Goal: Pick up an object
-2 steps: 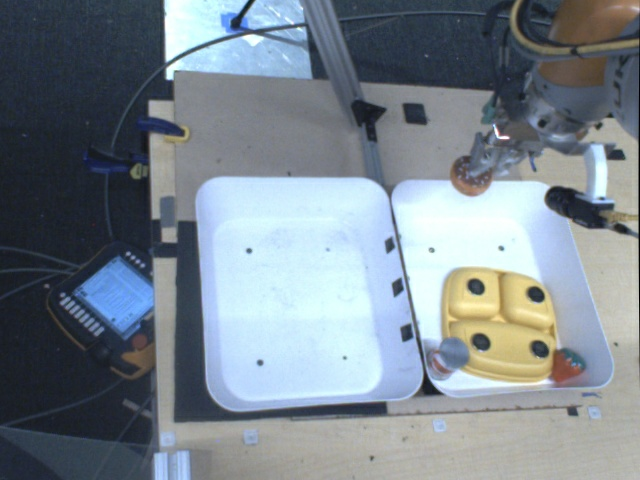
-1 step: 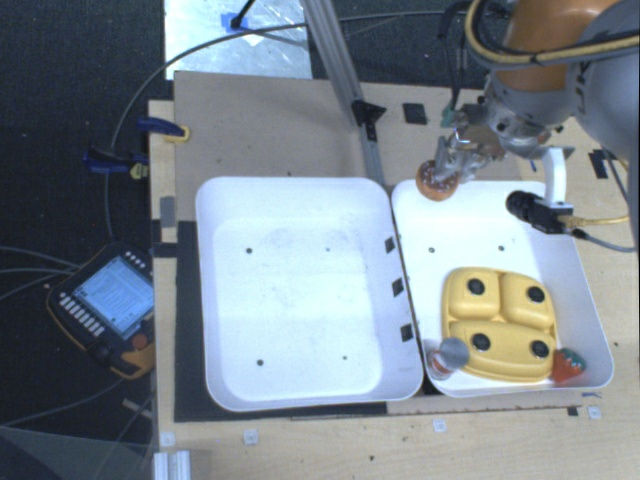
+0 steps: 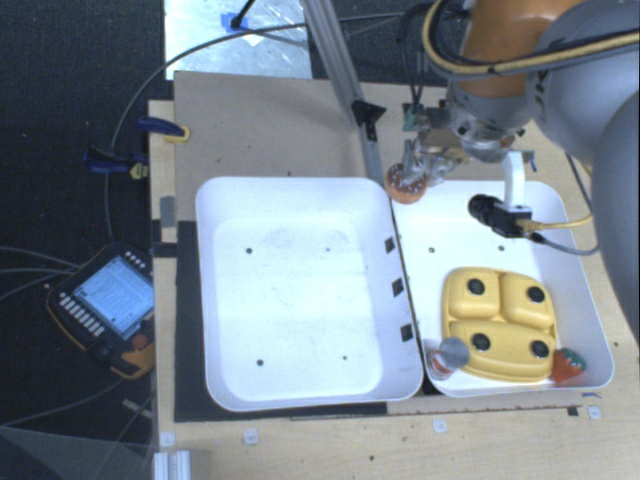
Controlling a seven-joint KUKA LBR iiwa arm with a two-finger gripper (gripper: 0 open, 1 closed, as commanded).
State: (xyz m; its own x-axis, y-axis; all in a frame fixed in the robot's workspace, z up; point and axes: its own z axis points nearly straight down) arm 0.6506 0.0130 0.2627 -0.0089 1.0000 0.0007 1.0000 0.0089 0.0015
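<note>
Gripper (image 3: 418,165) sits upper centre-right of frame, above the far rim where the two bins meet; fingers pinch a small round brown-orange object (image 3: 406,182), lifted over the right bin (image 3: 590,318) edge. Right bin, lower right: yellow block w/ four dark holes (image 3: 500,323), grey knob (image 3: 450,353), red-orange bit (image 3: 568,365). Left bin (image 3: 215,298) centre-left.
</note>
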